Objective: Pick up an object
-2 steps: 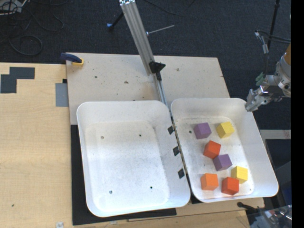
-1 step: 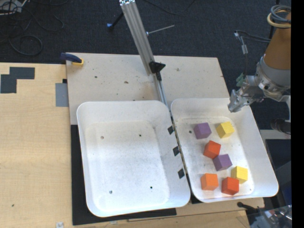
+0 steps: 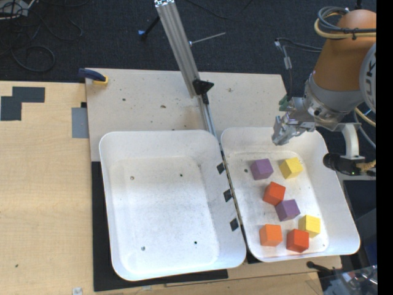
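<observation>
Arm reaches in from right; gripper (image 3: pixel 284 134) hangs over right bin's (image 3: pixel 344 226) far edge, grip state unclear.

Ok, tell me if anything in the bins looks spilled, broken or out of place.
Nothing stands out. Seven blocks sit loosely scattered inside the right bin, none over its rim, and the gripper hovers near that bin's far edge.

Even, bright overhead light falls on the white bins (image 3: pixel 159 263), without harsh glare. Shadows are soft and short. Focus is slightly soft throughout, and the floor (image 3: pixel 73 29) beyond stays dark.
</observation>
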{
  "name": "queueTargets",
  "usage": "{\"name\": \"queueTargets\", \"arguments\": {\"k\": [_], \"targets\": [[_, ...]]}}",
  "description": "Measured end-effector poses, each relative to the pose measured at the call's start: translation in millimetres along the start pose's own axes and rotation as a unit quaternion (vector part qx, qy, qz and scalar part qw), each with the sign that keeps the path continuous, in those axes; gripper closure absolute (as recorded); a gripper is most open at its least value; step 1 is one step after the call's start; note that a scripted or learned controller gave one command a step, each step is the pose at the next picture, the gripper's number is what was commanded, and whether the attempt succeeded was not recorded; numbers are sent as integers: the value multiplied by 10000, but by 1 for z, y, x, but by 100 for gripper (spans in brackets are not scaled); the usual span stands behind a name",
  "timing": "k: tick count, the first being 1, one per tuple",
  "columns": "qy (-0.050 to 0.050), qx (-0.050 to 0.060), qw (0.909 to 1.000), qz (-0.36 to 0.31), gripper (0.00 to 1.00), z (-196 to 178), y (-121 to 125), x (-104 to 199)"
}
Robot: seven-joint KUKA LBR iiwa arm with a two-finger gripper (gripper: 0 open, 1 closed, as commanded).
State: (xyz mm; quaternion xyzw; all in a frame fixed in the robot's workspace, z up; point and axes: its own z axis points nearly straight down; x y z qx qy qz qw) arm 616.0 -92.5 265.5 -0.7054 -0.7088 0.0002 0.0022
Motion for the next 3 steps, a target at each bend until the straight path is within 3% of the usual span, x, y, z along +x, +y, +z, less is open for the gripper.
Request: {"name": "queueTargets", "arguments": {"k": [1,3], "targets": [[-2,3,10000,6,100,8,3,49],[-5,14,10000,3,100,42,-22,149]]}}
